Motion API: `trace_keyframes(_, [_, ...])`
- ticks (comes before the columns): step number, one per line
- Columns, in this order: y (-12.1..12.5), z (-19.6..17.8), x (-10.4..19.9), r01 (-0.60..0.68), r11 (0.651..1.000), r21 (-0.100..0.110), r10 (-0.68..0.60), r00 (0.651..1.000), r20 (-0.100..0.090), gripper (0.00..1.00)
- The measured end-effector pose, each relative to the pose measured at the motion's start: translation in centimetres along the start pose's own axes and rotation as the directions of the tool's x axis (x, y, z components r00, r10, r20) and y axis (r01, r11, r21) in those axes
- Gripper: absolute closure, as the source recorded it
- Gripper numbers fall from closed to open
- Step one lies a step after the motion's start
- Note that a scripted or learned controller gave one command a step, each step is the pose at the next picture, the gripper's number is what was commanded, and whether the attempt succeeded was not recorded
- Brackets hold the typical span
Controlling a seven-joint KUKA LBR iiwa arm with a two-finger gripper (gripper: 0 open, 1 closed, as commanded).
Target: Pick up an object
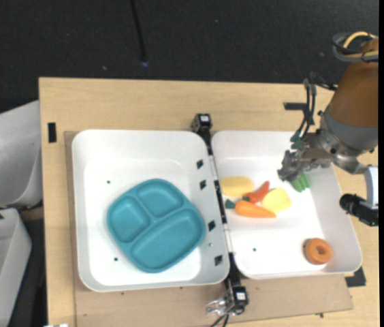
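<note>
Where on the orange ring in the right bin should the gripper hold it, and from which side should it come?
The orange ring lies flat and alone near the front right corner of the right bin. Probably best to come straight down, one finger in the hole and one outside the rim, on the side away from the bin wall.

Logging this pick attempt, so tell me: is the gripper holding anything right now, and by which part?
Cannot be told. The two-finger gripper hangs over a small green object in the right white bin, hiding any contact.

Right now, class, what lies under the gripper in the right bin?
A green item pokes out beneath the gripper. The gripper covers most of it, so what it is stays unclear.
</note>
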State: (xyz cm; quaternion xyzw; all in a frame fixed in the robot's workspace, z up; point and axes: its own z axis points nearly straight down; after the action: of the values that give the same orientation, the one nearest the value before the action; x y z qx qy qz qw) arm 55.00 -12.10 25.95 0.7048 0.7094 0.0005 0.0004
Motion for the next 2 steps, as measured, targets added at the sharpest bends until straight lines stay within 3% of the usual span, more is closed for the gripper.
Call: trace_keyframes(2, [-0.8, 1.2, 9.6, -0.001, 1.000, 0.001, 0.001, 1.000, 0.000, 1.00])
